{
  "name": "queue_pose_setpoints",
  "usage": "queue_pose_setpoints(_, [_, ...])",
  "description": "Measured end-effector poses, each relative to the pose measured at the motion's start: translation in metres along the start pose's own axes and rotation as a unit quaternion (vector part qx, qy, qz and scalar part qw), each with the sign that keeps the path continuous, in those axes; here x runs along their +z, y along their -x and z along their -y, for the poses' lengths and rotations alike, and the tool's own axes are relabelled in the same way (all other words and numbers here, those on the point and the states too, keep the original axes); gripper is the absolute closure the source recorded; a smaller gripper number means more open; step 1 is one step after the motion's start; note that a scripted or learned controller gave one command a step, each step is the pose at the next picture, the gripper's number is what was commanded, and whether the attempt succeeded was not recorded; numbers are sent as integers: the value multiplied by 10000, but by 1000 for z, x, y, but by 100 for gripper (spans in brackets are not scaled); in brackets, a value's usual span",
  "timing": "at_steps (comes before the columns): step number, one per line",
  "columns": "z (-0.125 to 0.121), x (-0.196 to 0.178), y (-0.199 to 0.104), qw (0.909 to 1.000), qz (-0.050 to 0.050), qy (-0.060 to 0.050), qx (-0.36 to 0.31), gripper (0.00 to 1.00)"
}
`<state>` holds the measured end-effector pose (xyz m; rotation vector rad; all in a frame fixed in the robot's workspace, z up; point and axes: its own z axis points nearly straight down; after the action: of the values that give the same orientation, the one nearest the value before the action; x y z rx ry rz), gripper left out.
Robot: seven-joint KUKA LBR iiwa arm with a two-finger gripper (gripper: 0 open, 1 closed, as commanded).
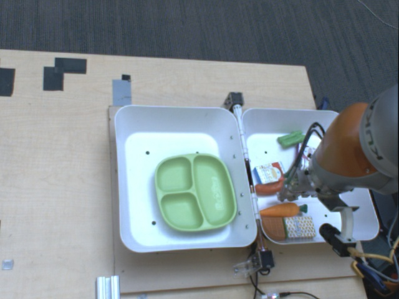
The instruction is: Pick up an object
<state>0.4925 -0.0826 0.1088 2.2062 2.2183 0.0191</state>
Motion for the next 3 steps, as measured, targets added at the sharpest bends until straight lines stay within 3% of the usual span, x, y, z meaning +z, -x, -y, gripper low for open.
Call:
queue_pose_setpoints(1, [0, 0, 0, 10000, -1, -2, 0, 0])
queue_pose_setpoints(2, [4, 22, 2, 10000, 0, -53, 17, 0])
queue_pose_setpoints(3, [2, 11, 2, 10000, 4, -21, 6, 100])
